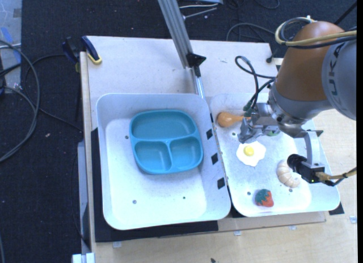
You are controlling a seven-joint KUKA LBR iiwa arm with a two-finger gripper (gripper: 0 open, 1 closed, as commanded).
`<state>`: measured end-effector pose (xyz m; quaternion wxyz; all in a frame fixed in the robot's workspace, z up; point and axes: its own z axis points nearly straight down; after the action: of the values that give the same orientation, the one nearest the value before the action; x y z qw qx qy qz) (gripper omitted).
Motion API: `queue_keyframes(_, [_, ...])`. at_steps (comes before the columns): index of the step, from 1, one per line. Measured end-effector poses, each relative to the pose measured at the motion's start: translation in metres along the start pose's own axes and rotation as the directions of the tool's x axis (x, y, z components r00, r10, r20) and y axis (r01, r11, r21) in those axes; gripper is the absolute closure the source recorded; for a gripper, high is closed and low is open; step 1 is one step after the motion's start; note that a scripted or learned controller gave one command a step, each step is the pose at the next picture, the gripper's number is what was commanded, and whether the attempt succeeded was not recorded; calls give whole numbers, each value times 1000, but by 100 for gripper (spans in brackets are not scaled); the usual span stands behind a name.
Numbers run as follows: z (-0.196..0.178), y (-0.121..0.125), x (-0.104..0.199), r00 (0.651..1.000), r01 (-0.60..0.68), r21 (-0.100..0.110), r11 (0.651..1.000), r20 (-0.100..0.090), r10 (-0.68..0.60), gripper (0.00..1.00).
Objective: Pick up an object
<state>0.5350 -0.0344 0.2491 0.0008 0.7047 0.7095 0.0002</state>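
In the right bin (326, 202) lie a fried egg toy (250, 153), an orange-brown oval piece (228, 119) near the back left corner, a pale croissant-like piece (287, 175) and a red strawberry with a green top (264, 198) near the front. My gripper (247, 134) hangs low over the bin, just behind the fried egg and right of the orange piece. I see nothing between its fingers.
The left bin (113, 199) holds a blue divided plate (167, 141). A grey metal pole (177, 24) slants in from the back to the seam between the bins. Cables lie on the bench behind the right bin.
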Motion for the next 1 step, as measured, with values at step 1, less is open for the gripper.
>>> queue_keyframes(1, [11,17,57,1000,2,0,1000,-1,-2,100])
